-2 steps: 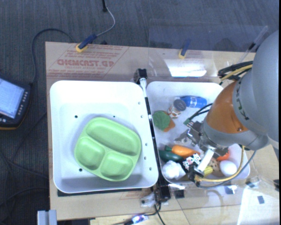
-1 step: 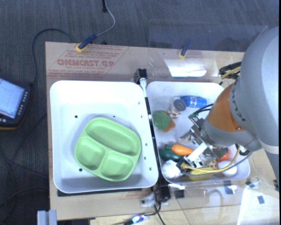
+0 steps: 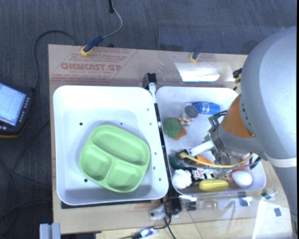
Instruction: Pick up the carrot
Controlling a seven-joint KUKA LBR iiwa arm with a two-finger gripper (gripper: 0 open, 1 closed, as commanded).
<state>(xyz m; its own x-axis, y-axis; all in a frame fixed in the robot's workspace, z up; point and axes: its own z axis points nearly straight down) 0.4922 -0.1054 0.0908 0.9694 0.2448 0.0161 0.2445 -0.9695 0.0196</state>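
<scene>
While the left bin [image 3: 65, 133] holds a green three-compartment tray [image 3: 115, 157] lying tilted on its floor, the right bin [image 3: 172, 94] is crowded: a blue bottle [image 3: 203, 107] near its far wall, a green lump [image 3: 172, 127] by the divider, a yellow banana-shaped piece [image 3: 214, 185] and a white egg [image 3: 242, 178] along the near wall, and the carrot [image 3: 204, 159], orange, partly covered in the middle just under the wrist. Bare floor remains around the tray on all sides, whereas the right bin's near half is packed edge to edge. Reaching in from the right, the arm [image 3: 274, 98] hangs over the right bin with the gripper [image 3: 220, 156] low among the clutter beside the carrot; whether it is spread or closed, I cannot tell.
</scene>
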